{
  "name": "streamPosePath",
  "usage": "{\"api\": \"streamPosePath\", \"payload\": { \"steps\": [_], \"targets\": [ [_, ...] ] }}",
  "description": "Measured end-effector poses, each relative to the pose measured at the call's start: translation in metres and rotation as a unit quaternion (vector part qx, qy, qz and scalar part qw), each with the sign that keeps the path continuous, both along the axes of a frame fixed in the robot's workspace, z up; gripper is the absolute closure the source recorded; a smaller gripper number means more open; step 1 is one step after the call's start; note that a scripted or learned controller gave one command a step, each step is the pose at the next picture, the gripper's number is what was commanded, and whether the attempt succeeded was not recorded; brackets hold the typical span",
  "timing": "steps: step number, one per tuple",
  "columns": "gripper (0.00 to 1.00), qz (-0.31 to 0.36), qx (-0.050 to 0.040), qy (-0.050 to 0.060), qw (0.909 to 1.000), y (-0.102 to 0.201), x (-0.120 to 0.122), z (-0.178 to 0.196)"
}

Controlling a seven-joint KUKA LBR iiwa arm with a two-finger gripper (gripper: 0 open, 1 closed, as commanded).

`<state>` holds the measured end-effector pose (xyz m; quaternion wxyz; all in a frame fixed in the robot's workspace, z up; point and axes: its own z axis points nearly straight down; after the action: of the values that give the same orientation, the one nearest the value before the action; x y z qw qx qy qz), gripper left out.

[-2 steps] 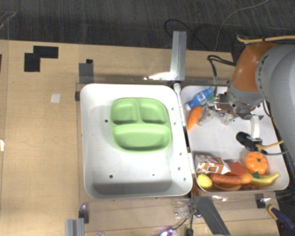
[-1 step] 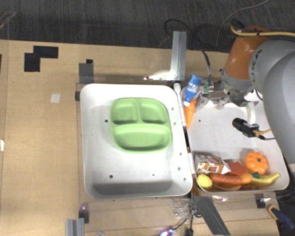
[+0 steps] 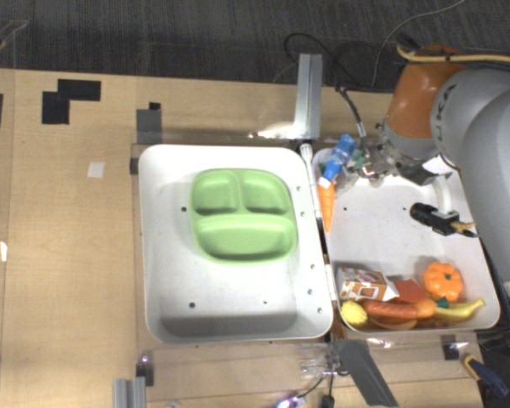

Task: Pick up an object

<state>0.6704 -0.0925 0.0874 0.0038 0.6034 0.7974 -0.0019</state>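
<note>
On the desk (image 3: pixel 59 253), we see the left bin (image 3: pixel 166 304) holding a green tray (image 3: pixel 241 212). In the right bin's (image 3: pixel 391 219) far-left corner the gripper (image 3: pixel 363 165) reaches beside a blue bottle (image 3: pixel 337 158) and carrot (image 3: pixel 325 205). Whether anything is grasped we cannot tell; the pick appears unfinished.

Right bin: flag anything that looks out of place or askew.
A carrot lies propped along the right bin's left wall beside the divider, not flat on the floor. A blue-capped bottle sits tilted in the far left corner. The other toys are heaped along the near edge.
</note>
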Motion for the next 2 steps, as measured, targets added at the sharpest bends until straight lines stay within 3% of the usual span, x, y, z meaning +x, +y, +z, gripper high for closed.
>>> {"api": "streamPosePath", "payload": {
  "steps": [1,2],
  "targets": [
    [0.0,-0.018,0.003,0.001,0.9998,0.001,-0.001,0.02],
    [0.0,-0.055,0.0041,-0.002,0.9985,-0.029,0.001,-0.001]
  ]
}}
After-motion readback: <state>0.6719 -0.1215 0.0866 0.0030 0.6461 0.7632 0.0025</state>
